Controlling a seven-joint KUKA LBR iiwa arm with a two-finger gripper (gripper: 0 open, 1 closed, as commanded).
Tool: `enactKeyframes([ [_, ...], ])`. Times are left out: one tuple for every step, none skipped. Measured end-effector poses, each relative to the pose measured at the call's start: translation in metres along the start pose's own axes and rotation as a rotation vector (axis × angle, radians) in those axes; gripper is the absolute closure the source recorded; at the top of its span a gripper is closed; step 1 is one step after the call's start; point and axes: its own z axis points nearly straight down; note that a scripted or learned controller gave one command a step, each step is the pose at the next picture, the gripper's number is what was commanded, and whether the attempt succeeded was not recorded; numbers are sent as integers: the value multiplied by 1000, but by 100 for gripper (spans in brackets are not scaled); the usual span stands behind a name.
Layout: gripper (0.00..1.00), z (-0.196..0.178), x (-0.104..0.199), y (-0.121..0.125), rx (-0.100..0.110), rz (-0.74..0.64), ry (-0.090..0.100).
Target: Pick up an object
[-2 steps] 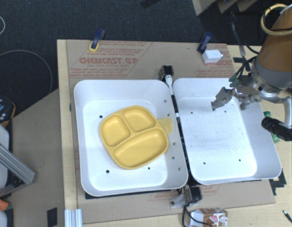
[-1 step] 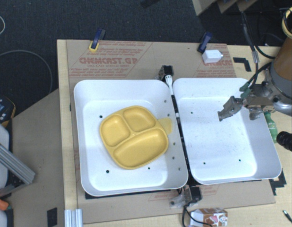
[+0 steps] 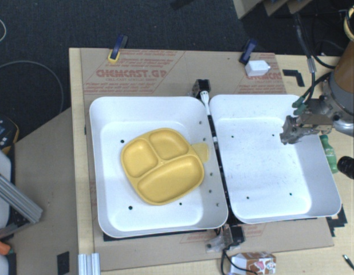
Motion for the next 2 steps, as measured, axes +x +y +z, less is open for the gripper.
enactKeyframes([
  [100,17,114,-4,8,-11,5],
  [100,-23,110,-8,-1,0,1],
])
